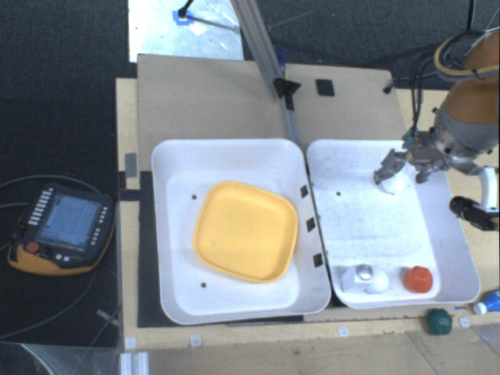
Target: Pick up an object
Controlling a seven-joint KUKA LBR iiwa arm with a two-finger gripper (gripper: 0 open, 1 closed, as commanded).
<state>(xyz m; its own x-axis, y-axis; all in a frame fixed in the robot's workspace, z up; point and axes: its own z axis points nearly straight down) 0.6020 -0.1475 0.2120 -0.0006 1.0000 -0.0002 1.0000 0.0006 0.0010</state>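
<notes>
Robot end effector (405, 167) over the right bin (344, 209)'s far right corner; whether spread or pinching, I cannot tell.
A white ball (394, 183) lies beneath; orange object (419, 280) near the front edge; yellow plate (245, 231) fills the left bin (176, 209).

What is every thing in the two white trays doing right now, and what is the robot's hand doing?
Square yellow plastic plate: lying flat, right way up, in the left white bin.
Small orange-red round object: resting at the near edge of the right white bin.
Small white and grey objects: sitting together beside it.
Tool: low over the right bin's far side, by a small white object.
</notes>
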